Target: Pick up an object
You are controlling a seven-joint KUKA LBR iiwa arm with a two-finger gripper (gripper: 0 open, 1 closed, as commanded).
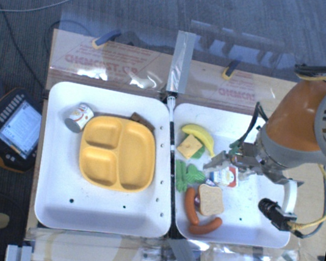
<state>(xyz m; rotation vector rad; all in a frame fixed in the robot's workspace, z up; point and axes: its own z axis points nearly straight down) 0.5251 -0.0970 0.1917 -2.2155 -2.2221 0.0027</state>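
Note:
My gripper hangs low over the middle of the right bin, reaching in from the right under the grey and orange arm. Just below and touching its tip in the view lies a small white and red packet. To the left are a yellow cheese wedge and a banana. A green toy vegetable sits by the divider. In front lie a bread slice and a red sausage curving around it.
The left bin holds a yellow divided plate, a small tipped can at its back left and a brown piece behind the plate. A black cable fitting hangs over the right bin's right side.

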